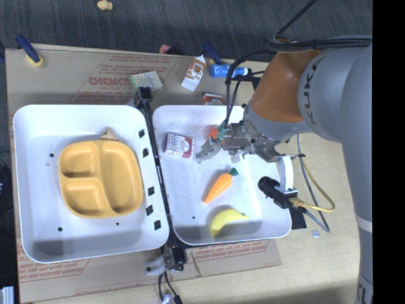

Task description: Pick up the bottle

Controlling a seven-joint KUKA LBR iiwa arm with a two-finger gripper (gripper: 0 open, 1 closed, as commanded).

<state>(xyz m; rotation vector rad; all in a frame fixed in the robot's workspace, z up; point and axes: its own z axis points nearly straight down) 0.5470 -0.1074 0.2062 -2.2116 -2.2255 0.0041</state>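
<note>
From above, the arm (316,87) reaches over the right bin (183,223), its pincer (212,145) low near the bin's far side, fingers apart with nothing between them. In that bin lie a small red packet (179,144), a carrot (219,186) and a banana (225,220). The left bin (31,170) holds a yellow divided plate (100,177). I cannot pick out the bottle.

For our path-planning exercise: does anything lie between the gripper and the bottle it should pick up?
No bottle can be told for certain. The gripper hangs over the right bin, close beside a small red-orange item partly hidden by the arm; nothing visible lies between those two. The carrot and the packet lie aside.
</note>
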